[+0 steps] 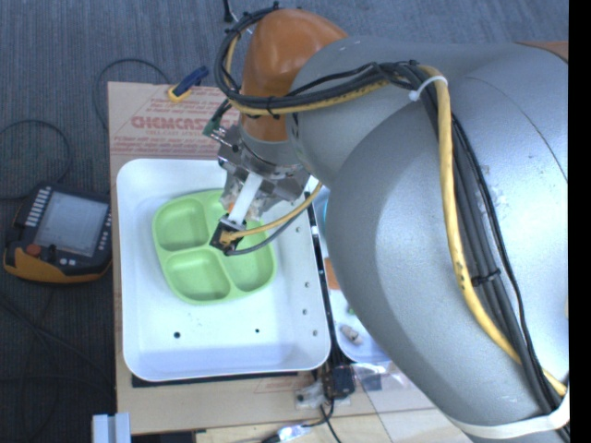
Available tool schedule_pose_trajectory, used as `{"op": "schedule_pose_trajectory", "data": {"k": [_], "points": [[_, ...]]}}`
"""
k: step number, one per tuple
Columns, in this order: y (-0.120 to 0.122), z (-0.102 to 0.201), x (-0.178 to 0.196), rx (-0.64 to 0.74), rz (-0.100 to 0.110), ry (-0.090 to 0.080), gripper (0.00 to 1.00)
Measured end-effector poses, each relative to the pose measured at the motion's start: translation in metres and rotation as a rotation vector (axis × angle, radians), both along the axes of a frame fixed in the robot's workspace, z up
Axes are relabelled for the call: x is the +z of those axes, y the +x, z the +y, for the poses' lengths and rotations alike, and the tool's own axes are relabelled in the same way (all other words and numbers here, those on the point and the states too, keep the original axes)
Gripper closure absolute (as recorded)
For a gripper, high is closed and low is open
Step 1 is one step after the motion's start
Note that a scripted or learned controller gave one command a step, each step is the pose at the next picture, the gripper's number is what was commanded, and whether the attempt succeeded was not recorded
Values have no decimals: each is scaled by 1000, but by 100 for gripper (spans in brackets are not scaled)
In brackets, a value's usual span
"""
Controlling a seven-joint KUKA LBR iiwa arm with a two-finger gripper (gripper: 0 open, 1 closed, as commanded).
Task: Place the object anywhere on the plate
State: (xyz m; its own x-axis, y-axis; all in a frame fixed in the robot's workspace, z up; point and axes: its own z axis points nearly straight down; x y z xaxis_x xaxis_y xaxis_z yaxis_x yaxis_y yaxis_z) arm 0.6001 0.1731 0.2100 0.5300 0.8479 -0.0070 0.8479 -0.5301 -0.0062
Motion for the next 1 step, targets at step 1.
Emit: {"op": "schedule_pose_trajectory", "data": {"k": [1], "points": [[1,-3,2,-3,-3,-2,0]]}}
